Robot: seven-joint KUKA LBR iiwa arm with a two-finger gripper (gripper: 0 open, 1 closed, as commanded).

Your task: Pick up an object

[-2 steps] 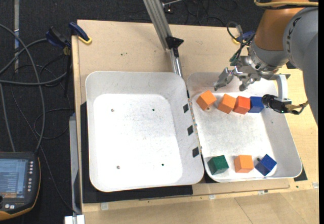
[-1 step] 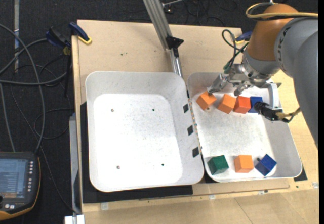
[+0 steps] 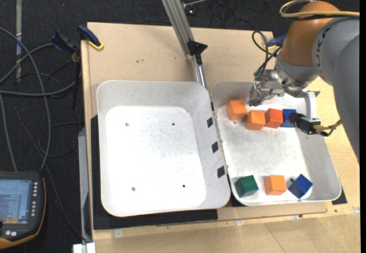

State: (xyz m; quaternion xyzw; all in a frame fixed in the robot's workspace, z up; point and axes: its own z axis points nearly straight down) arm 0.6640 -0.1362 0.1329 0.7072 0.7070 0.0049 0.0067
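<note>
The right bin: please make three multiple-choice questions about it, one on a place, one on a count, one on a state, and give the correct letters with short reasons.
1. Where does the green block lie in the right bin?
A. near the front edge, left of an orange block
B. at the far edge, under the arm
C. in the middle of the bin

2. How many orange blocks lie in the right bin?
A. two
B. four
C. six

3. How does the pincer stand?
A. over the left bin
B. above the far row of blocks, near the leftmost orange block
C. down among the front row of blocks

Answers: 1 A, the green block lies at the front with an orange block and a blue block to its right. 2 B, three are in the far row and one in the front. 3 B, the pincer hangs at the far row's left end.
</note>
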